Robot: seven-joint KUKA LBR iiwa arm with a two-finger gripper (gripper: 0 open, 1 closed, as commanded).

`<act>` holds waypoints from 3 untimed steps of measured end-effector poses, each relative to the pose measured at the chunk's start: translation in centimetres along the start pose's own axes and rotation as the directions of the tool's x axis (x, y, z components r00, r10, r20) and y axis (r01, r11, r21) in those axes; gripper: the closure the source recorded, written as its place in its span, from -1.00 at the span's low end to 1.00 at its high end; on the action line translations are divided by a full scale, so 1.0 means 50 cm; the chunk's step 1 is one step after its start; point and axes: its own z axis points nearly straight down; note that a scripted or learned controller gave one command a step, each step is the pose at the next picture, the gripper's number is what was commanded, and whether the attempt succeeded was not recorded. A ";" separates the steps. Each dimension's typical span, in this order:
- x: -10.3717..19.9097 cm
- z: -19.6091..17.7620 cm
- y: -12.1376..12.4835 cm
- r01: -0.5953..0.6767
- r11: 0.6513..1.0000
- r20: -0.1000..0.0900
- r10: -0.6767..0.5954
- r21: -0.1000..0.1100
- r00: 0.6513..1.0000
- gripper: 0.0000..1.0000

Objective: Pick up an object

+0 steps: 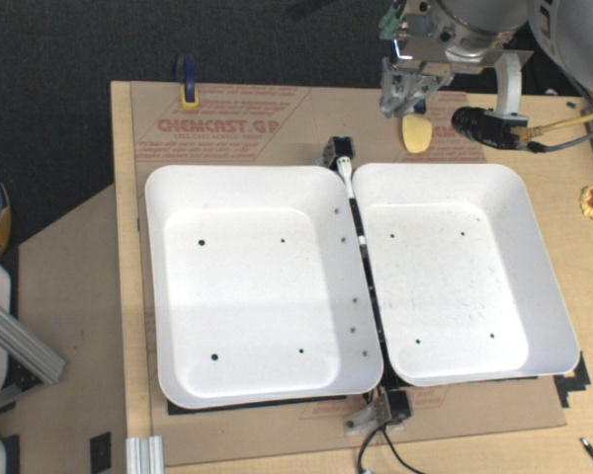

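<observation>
My gripper (407,107) hangs high over the far edge of the right bin (534,265), below the arm's orange band. A small pale yellow object (416,134), rounded like a piece of foam or soft food, hangs from the fingertips. Its upper end is pinched between them, so the gripper is shut on it. It shows against the brown board just behind the right bin's back rim.
The left bin (168,265) and the right bin lie side by side on a brown board (227,117), joined by a black clip strip (356,235). A black cable fitting (489,126) lies right of the gripper. A blue-yellow clamp (187,79) stands at the far left.
</observation>
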 end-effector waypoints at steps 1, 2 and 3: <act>0.121 0.166 -0.046 0.007 1.000 -0.002 -0.007 0.012 1.000 1.00; 0.048 0.112 -0.074 0.002 1.000 -0.001 -0.002 0.007 1.000 1.00; -0.132 0.049 -0.069 0.000 1.000 0.001 0.000 0.000 1.000 1.00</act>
